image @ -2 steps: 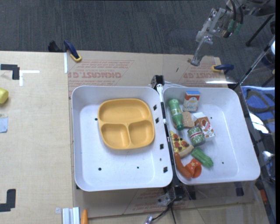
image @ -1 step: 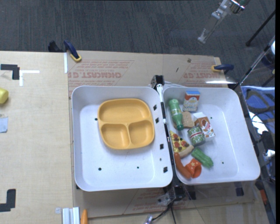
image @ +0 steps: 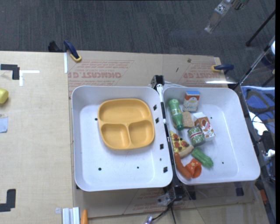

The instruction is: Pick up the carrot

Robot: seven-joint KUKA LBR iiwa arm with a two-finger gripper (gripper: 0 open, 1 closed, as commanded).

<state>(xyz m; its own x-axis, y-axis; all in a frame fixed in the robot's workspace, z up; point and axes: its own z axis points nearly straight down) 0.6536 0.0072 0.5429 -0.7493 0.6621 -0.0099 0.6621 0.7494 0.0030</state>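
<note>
One gripper hangs high in the far right corner, a pale grey shape over the dark floor, well apart from both bins, and whether it's open or closed can't be told at this size and blur; nothing shows in its grasp. Down from there we come to the right bin, and its toys are crowded toward the left side. A small carton sits at the back, a green bottle lies just beside it along the left wall, and a tan cracker-like piece touches the bottle. A red-and-white box and a green can are pressed together mid-bin, with a pizza slice just in front. And there's the carrot, orange, lying flat near the front left corner, close against the left wall, just beside a red-orange piece and a green vegetable. Across the divide, the left bin carries a yellow divided plate, sitting toward the back. Both bins rest on a cardboard sheet, held by a blue clamp at its far left corner
</note>
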